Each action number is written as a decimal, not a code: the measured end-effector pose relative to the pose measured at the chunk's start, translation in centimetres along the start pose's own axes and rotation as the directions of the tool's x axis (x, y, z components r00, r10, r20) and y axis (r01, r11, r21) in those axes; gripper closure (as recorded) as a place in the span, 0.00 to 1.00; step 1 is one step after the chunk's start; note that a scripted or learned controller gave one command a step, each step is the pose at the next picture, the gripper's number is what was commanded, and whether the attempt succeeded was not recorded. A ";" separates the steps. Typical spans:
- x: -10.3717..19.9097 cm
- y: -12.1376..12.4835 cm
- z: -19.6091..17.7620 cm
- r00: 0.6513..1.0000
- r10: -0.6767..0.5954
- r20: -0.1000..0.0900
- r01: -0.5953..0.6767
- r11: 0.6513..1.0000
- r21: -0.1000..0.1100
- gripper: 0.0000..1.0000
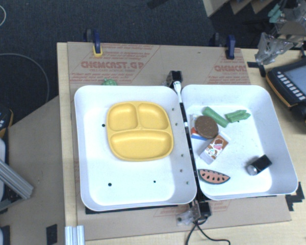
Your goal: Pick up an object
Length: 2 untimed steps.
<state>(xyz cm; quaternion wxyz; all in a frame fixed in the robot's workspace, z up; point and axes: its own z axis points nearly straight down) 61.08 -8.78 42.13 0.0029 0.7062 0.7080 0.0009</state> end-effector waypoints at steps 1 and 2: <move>-0.7 -4.2 6.1 1.000 0.005 -0.004 -0.005 1.000 0.013 1.00; -2.1 -7.3 -2.2 1.000 0.005 0.000 -0.005 1.000 -0.006 1.00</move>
